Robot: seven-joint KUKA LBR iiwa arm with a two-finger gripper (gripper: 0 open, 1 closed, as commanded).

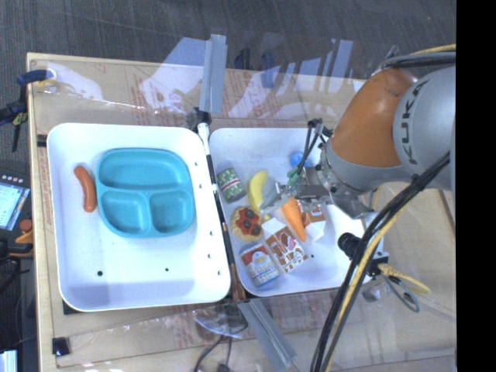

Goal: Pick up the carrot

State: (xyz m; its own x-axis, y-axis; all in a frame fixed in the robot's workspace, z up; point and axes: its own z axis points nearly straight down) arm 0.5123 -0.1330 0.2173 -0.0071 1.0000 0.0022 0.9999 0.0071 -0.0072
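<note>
The carrot point(294, 220) is a short orange cone lying in the right bin point(329, 273), near its middle, with its tip pointing toward the front right. My gripper point(297, 195) hangs directly over the carrot's upper end, low in the bin, below the grey wrist and orange band. The wrist body hides the contact between gripper and carrot, so I cannot tell whether the carrot is held.
Beside the carrot to the left lie a yellow banana point(257, 188), a green can point(229, 183) and a red-topped toy point(248, 222). Two small cartons point(284, 246) sit in front. The left bin point(70, 270) holds a blue divided plate point(146, 190) and a sausage point(87, 187).
</note>
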